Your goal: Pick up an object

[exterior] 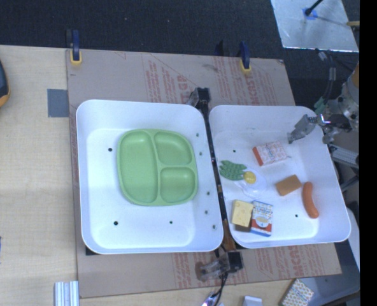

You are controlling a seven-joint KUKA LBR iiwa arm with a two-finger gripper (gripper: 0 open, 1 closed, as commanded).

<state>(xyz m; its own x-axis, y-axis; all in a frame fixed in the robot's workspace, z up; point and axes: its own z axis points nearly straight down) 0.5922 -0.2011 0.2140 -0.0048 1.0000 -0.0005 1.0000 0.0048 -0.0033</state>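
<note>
Two shallow white bins sit side by side on a brown cardboard sheet (176,75) that covers the bench.

Left bin (93,171): holds one green divided plate (156,166), lying flat near the bin's centre, with three compartments facing up.

Right bin (332,231): holds six loose items.
- A red-and-white packet (269,153) lies near the centre, toward the far side.
- A green leaf-shaped piece (232,169) lies near the left wall, with a small yellow piece (249,178) just beside it on the right.
- A tan block (288,185) lies right of centre.
- A sausage (310,199) lies just right of the tan block, close to the right wall, apart from the block.
- A yellow block (242,214) lies at the near side, touching a blue-and-white carton (262,218) on its right.

Gripper (300,130): positioned over the far right corner of the right bin, at the end of the arm entering from the right edge. It is above and right of the packet and apart from every item. Nothing is visible between its fingers. The opening of the fingers cannot be told at this resolution.

Two blue-and-yellow clamps (75,46) pin the sheet's far edge.
</note>
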